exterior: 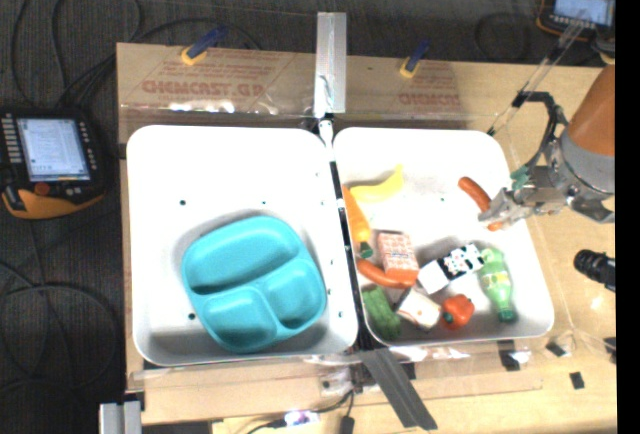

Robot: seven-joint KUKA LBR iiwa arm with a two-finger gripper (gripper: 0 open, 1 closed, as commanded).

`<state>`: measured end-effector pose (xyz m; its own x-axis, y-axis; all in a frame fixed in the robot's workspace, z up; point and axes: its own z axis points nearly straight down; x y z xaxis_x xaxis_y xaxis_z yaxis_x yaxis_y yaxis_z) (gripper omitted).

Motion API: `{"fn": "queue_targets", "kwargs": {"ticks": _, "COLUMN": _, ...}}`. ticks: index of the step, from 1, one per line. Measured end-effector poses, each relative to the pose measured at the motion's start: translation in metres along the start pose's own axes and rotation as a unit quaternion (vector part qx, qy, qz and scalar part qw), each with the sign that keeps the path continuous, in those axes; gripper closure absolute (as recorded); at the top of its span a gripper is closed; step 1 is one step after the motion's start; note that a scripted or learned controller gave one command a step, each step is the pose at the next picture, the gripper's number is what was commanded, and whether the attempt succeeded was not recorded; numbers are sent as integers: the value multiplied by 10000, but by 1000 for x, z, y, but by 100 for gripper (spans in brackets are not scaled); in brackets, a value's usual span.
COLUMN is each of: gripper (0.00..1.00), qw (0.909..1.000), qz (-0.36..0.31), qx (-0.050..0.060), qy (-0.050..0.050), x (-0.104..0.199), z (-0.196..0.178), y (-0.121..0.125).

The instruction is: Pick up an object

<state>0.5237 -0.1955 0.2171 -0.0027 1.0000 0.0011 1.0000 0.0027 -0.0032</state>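
- A wooden bench stands on dark carpet and carries two shallow white bins side by side; cables and a handheld screen unit lie on the floor at the left
- The left bin holds one turquoise tray with compartments, lying in its near half; the far half of this bin is bare white floor
- The right bin is crowded along its near edge: a small printed box, an orange carrot-like piece, a green leafy toy, a black-and-white cow-patterned block, a green bottle and a red tomato-like piece, most of them touching each other
- A yellow curved piece lies near the dividing edge, and an orange sausage-like piece lies alone toward the right edge
- The far part of the right bin is open floor
- The gripper hangs over the right edge of the right bin, just beside the sausage-like piece; I cannot tell how far it is open or whether it holds anything
- The toys look like smooth plastic, the bins are glossy with rounded corners
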Motion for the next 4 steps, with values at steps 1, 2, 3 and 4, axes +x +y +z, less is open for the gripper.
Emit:
{"fn": "queue_targets", "kwargs": {"ticks": 1, "gripper": 0, "qw": 9998, "qz": 180, "qx": 0, "qy": -17, "x": -28, "z": 79, "y": 48}}
{"fn": "queue_targets", "kwargs": {"ticks": 2, "gripper": 0, "qw": 10000, "qz": -13, "qx": -38, "qy": -35, "x": -21, "z": 127, "y": 100}}
{"fn": "queue_targets", "kwargs": {"ticks": 3, "gripper": 0, "qw": 9974, "qz": 717, "qx": -9, "qy": -19, "x": -25, "z": 75, "y": 119}}
{"fn": "queue_targets", "kwargs": {"ticks": 4, "gripper": 0, "qw": 9985, "qz": 546, "qx": -5, "qy": -33, "x": -25, "z": 128, "y": 145}}
